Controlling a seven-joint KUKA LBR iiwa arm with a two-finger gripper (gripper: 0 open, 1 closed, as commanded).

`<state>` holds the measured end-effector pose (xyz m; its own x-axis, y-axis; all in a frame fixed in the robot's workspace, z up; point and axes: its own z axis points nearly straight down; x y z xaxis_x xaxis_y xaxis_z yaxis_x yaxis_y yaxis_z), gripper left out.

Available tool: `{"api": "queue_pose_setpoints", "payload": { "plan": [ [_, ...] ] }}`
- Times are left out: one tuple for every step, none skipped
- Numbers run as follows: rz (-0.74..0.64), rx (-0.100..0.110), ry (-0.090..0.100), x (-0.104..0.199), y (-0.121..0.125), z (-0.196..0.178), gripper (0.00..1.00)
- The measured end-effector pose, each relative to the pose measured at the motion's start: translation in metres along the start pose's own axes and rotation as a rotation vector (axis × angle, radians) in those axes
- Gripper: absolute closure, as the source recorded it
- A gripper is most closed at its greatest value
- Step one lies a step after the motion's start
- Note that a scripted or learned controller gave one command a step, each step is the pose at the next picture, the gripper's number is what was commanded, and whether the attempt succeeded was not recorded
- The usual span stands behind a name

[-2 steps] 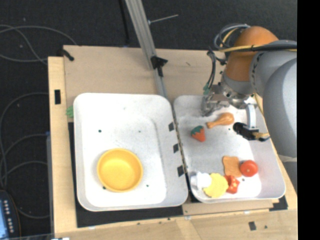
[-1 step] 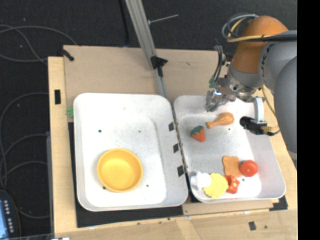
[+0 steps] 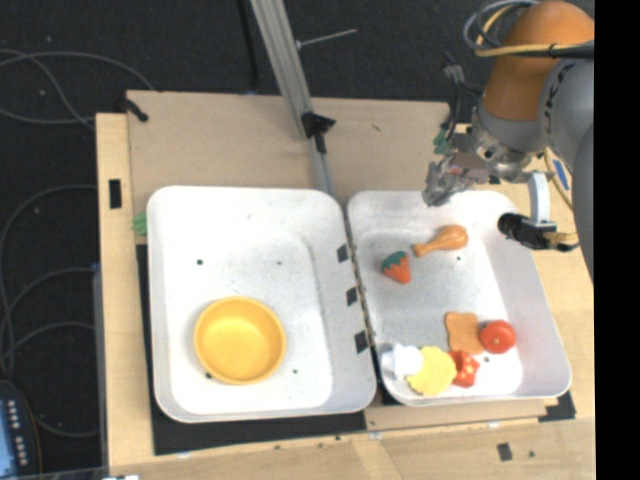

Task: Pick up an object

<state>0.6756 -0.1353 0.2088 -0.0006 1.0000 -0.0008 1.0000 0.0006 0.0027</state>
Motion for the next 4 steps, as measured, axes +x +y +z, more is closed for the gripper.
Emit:
{"api": "queue_pose_setpoints", "payload": {
  "plan": [
    [-0.004,0.002,0.0,0.048,-0.022,0.004,1.0],
    [-0.007,0.002,0.003,0.102,-0.032,-0.007,1.0],
    [-0.006,0.003,0.002,0.149,-0.048,-0.004,1.0],
    [-0.008,0.004,0.003,0.205,-0.076,-0.01,1.0]
  ]
}}
